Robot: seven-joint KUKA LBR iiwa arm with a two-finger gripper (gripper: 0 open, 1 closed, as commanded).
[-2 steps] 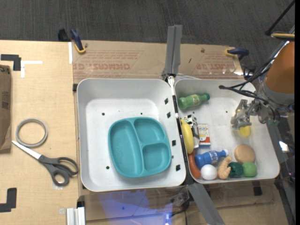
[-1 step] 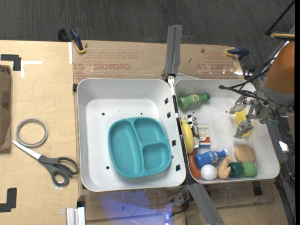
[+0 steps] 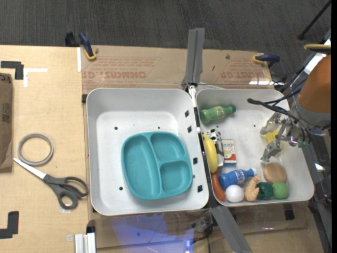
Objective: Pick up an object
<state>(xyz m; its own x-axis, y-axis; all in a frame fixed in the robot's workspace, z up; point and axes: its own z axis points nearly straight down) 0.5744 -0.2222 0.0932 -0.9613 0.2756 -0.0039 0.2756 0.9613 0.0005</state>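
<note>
While the gripper (image 3: 275,139) hovers near the right bin's (image 3: 247,97) far wall, fingers spread and holding nothing, toys crowd the front.

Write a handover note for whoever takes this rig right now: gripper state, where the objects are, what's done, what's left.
Gripper: over the right bin, on its right side, nothing visibly between its fingers.
Objects in the right bin: green bottle at the top, banana along the left wall, blue bottle, white ball and brown ball near the front.
Left bin: teal tray.
Done: no pick evident yet.
Left: close on one object and lift it.
</note>
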